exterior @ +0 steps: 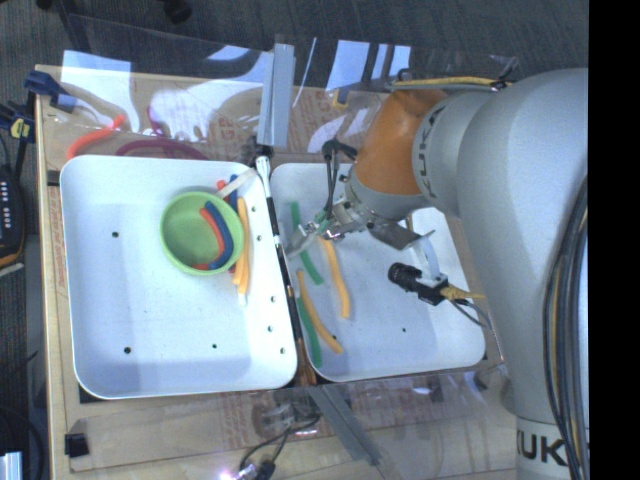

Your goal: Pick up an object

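My gripper (322,230) reaches down from the orange-banded wrist (395,153) into the upper left part of the right bin (440,343). Several thin sticks lie on that bin's floor just under and below it: a green one (296,218) near the left wall, a short green one (312,268), a yellow one (339,280) and a long orange one (316,324) beside another green one (312,341). The gripper's tip is right at the upper ends of the yellow and short green sticks. I cannot make out anything held in it.
The left bin (130,338) holds a green bowl (190,233) with red and blue curved pieces inside and orange sticks (241,263) along its right side. A black fitting with a cable (412,279) hangs over the right bin. The arm's grey body covers the bench's right side.
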### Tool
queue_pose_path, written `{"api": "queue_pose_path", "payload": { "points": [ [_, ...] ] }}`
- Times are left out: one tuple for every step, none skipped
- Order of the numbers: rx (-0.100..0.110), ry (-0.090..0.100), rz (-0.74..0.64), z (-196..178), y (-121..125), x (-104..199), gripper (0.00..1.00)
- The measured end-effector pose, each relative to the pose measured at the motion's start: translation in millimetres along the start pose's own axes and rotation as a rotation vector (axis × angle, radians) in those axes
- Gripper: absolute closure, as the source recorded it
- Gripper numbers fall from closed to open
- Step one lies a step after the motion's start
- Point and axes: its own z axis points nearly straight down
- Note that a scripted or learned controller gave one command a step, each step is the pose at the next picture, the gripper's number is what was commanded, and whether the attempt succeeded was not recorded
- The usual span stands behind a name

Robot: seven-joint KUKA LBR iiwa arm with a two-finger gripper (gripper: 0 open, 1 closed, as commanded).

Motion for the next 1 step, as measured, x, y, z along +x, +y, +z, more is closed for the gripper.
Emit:
{"api": "queue_pose_path", "payload": {
  "points": [
    [0.001,0.002,-0.004,-9.6,0.6,0.8,1.0]
  ]
}}
